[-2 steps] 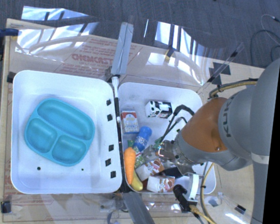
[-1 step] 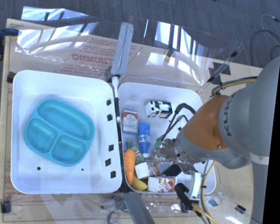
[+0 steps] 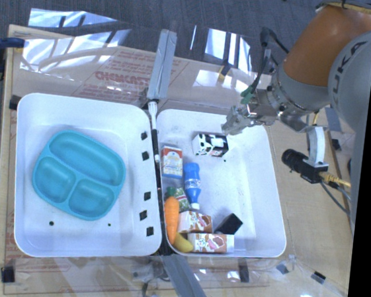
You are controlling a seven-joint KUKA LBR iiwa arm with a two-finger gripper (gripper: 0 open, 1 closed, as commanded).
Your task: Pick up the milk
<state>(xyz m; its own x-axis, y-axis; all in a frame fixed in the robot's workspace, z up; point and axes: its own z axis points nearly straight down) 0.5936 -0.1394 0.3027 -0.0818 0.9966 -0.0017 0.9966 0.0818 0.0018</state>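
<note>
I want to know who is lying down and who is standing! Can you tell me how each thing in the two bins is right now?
Black-and-white cow-patterned milk carton: lying on its side, untouched.
Blue plastic bottle with white cap: lying flat.
Orange toy carrot: lying flat.
Yellow toy banana: lying against the bin wall.
Turquoise three-compartment plastic plate: right side up.
Robot hand: above the milk carton, holding nothing.

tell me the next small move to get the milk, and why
Probably shift the gripper a little toward the left bin and lower it over the milk carton. The cow-patterned carton lies apart from the other items in the right bin, just below and left of the gripper, with nothing between them.
</note>
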